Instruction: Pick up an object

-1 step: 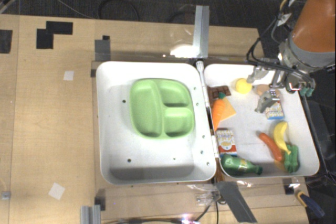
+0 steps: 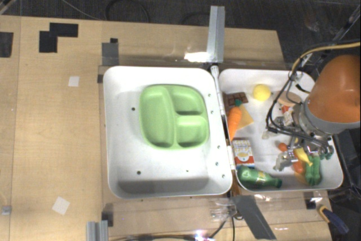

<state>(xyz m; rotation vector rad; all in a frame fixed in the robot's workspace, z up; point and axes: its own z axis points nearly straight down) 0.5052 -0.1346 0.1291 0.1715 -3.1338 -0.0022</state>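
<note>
My gripper (image 2: pixel 286 158) hangs low in the right bin (image 2: pixel 265 80), near its front right corner, under the grey wrist and orange band of the arm (image 2: pixel 338 93). Right beside it lie a yellow piece (image 2: pixel 302 156), a green piece (image 2: pixel 313 173) and a small orange piece (image 2: pixel 282 147); whether it touches any of them I cannot tell. A green bottle (image 2: pixel 258 178) lies along the front wall, to the gripper's left. Further left are a small white carton (image 2: pixel 242 152), an orange carrot (image 2: pixel 235 118) and a brown bar (image 2: pixel 236 100). A yellow ball (image 2: pixel 261 92) rests near the back.
The left bin (image 2: pixel 121 121) holds a light green divided plate (image 2: pixel 173 115). A metal post (image 2: pixel 216 34) stands behind the wall between the bins. Cables loop around the wrist (image 2: pixel 282 104) over the right bin. The wooden bench (image 2: pixel 51 138) stretches to the left.
</note>
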